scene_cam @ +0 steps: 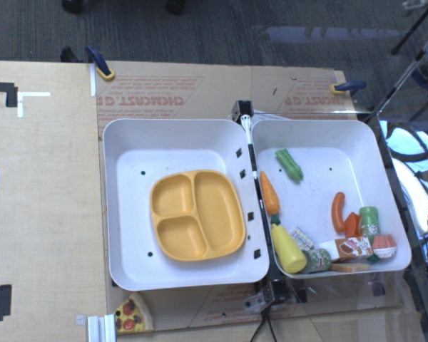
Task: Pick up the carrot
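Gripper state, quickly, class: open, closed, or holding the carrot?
Gripper: cannot be told.
The carrot lies in the right bin, nothing gripping it.

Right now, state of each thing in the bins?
carrot: lying flat against right bin's left wall, not grasped
yellow plate: upright in left bin, compartments bare
green vegetable: lying loose, apart from others
yellow bottle: on its side
red sausage: lying flat
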